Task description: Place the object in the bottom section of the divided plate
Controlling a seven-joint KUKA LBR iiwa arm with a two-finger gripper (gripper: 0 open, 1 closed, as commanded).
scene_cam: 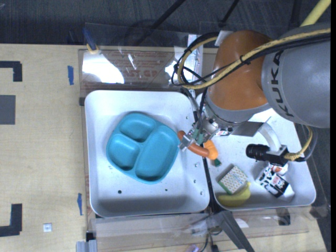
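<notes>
Carrot [201, 149]: one, orange, long axis slanting, green end pointing away from divided plate [143, 146], lying over the rim between two bins [100, 182]. One plate, three sections. Gripper [198, 136] clamps the carrot.

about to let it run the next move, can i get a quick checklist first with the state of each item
1. Carrot between the fingers of the gripper: cannot tell, it lies right at the tips.
2. Carrot's place: not ok, over the divider between the bins, not on the plate.
3. Blue divided plate in the left bin: ok, sitting flat.
4. Plate's large section: ok, nothing in it.
5. Path from gripper to plate: ok, bare bin floor between them.
</notes>
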